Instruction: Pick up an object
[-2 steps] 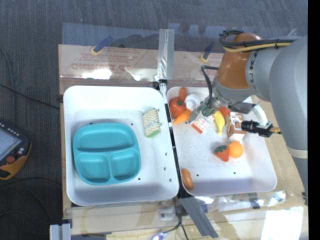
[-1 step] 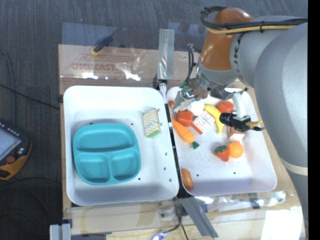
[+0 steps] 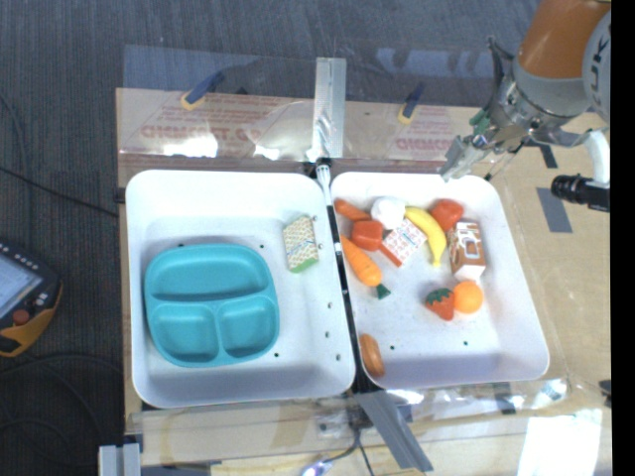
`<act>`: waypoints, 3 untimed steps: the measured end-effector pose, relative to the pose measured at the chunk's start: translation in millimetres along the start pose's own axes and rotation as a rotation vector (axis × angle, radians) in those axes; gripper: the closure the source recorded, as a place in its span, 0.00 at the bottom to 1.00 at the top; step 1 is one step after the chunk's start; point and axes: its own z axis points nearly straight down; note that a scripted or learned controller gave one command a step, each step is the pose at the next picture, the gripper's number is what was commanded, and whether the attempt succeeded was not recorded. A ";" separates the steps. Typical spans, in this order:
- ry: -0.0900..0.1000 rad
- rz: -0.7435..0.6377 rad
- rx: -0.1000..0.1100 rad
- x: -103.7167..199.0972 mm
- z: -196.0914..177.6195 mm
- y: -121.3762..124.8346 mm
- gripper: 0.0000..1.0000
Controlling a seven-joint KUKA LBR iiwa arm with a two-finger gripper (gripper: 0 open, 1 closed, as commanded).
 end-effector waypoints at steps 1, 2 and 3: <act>0.002 -0.049 0.002 28.4 45.1 32.2 1.00; 0.004 -0.121 0.002 98.6 100.0 31.1 1.00; 0.002 0.021 0.001 148.5 52.9 69.9 1.00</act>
